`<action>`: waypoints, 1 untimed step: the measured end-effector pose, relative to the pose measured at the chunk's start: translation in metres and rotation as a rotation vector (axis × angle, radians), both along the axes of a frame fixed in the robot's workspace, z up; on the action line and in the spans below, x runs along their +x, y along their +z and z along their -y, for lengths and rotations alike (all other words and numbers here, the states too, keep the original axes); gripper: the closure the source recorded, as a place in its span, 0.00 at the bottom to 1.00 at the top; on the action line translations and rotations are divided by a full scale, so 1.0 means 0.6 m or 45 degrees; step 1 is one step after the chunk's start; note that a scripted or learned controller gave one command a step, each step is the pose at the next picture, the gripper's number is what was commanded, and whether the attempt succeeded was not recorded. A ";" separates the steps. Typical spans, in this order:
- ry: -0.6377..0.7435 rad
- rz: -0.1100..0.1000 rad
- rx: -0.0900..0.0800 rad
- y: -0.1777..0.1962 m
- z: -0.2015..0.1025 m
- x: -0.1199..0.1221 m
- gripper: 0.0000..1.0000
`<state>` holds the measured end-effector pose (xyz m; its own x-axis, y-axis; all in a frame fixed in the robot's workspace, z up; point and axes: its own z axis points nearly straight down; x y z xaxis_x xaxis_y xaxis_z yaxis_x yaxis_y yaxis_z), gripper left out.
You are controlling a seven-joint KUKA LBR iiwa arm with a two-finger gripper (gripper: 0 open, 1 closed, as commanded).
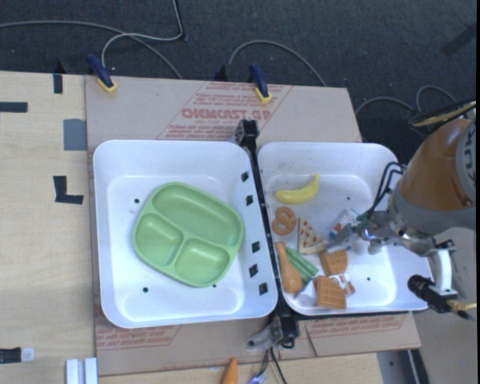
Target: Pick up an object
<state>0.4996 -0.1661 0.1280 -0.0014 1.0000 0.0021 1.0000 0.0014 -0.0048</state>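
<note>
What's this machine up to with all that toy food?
A robot arm is reaching from the right into the right-hand bin, which holds toy food: a banana, a pretzel, a pizza slice, a carrot and waffle pieces. Its gripper is low among them, but nothing is visibly gripped. The left bin holds a green divided plate.

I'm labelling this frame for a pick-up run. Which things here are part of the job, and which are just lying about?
Part of the job:
gripper
banana
pretzel
pizza slice
carrot
two waffle pieces
right bin

Lying about:
green divided plate
left bin
blue and yellow clamps
cables
</note>
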 end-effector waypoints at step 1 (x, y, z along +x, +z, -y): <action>-0.001 0.008 -0.003 -0.070 -0.092 0.005 0.00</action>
